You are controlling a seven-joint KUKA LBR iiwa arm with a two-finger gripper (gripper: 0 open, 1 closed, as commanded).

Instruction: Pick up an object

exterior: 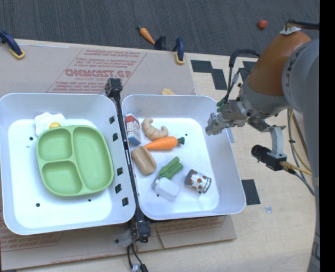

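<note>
The right bin [227, 169] holds several toy foods: an orange carrot [162, 144], a tan croissant [154, 130], a brown bread roll [144, 160], a green bean pod [170, 168], a white block [167, 188], a small printed cup [197, 181] on its side, and a small carton [133, 128] near the divider. My gripper [214, 124] hangs over the right bin's right rim, apart from all of these. Nothing shows between its fingers.
The left bin [17, 208] carries a green three-compartment plate [74, 159] and a fried-egg toy [50, 122] behind it. A cardboard sheet [94, 67] lies behind the bins, held by clamps. An orange toy [146, 34] and a red ball [262, 24] rest on the floor beyond.
</note>
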